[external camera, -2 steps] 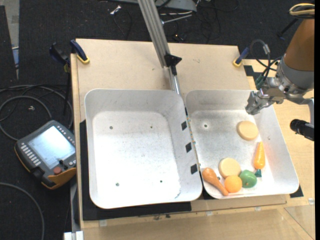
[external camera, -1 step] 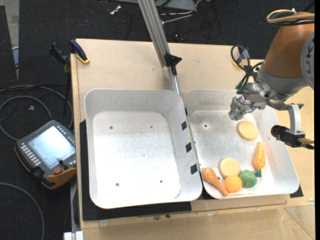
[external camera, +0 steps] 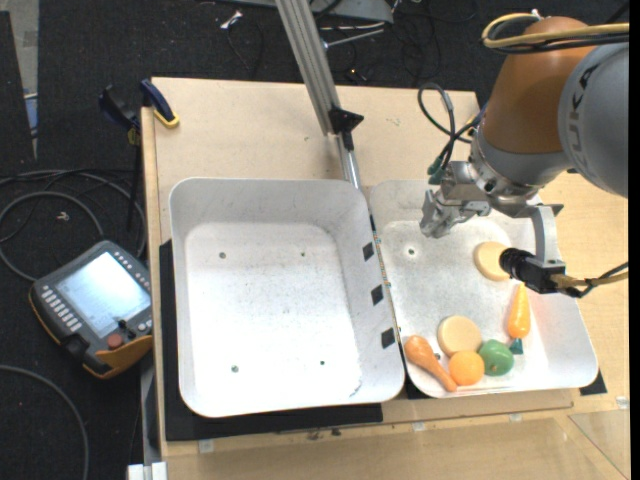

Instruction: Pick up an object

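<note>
Nearest to me lie the orange ball (external camera: 466, 368) and carrot (external camera: 428, 360), at six o'clock from my gripper (external camera: 437, 218). It hangs above the right bin (external camera: 575, 368); I cannot tell its opening. My arm (external camera: 550, 98) bends down from two o'clock.

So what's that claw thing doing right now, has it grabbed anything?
Gripper: above the right bin, nothing visibly between its fingers; open or shut cannot be told.

Fixed overhead camera, slanted, probably mid-distance, both bins (external camera: 270, 193)
</note>
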Robot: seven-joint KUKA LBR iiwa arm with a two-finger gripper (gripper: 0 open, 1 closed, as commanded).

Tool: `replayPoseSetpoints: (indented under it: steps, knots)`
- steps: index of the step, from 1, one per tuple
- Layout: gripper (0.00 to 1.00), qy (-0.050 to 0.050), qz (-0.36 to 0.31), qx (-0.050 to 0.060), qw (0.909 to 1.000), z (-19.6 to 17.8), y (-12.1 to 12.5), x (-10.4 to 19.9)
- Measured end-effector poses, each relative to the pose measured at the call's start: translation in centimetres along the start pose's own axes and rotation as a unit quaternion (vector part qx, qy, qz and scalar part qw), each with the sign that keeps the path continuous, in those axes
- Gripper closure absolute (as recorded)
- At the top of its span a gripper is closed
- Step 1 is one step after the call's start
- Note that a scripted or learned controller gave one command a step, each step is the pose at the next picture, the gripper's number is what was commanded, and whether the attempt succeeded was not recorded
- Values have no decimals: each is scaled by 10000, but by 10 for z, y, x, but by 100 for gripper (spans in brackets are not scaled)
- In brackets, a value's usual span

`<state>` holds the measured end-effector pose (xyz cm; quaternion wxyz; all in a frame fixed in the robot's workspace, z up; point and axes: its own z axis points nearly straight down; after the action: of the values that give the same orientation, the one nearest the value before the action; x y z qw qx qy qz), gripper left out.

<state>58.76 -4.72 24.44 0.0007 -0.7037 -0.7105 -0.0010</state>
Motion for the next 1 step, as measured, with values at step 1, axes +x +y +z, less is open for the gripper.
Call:
replayPoseSetpoints:
  steps: [1]
  knots:
    - [100, -1, 6, 13, 10000, 11, -11, 55]
